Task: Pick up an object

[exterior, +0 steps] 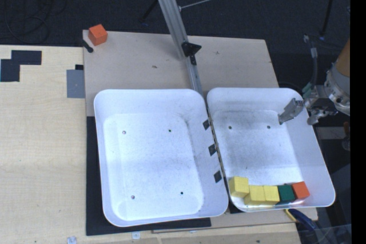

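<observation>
The gripper (pixel 302 110) hangs over the right side of the right bin (pixel 257 101), near its far corner. Its fingers are spread apart, and nothing sits between them. One grey finger (pixel 290 112) sticks out over the white floor of the bin. The other finger is by the bin's right wall.

The blocks are far from the gripper. They sit in a row along the near wall of the right bin, touching each other. First is a yellow block (pixel 239 186), then two more yellow blocks (pixel 264 195), then a green block (pixel 286 192), and last an orange block (pixel 300 190) in the corner.

The left bin (pixel 114 101) sits right beside the right bin. Small black clips (pixel 212 149) join them in the middle.

One more orange block (pixel 98 34) rests on the surface, at the far left corner, well away from both bins. A grey metal rail (pixel 170 11) leans up from behind the bins.
</observation>
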Action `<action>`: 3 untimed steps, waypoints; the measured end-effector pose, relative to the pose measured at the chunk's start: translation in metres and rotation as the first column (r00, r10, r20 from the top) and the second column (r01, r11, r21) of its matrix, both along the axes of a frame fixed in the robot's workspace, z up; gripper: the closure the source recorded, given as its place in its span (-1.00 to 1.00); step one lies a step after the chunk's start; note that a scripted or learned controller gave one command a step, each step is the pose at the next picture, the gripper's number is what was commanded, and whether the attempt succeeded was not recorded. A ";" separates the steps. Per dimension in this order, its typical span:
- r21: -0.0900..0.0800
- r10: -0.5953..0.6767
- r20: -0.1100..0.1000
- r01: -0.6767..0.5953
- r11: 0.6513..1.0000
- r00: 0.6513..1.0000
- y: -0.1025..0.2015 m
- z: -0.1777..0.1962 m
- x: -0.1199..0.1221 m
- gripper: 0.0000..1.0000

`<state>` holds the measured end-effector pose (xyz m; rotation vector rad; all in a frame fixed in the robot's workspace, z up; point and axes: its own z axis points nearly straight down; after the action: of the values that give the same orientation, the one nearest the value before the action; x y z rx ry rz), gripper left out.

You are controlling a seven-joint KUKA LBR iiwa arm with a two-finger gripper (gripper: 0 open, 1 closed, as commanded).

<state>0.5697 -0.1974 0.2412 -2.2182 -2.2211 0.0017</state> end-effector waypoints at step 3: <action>-0.001 0.001 0.003 -0.001 1.000 1.000 0.043 0.001 0.068 -1.00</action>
<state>0.6373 -0.1543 0.2426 -2.2187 -2.2247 -0.0012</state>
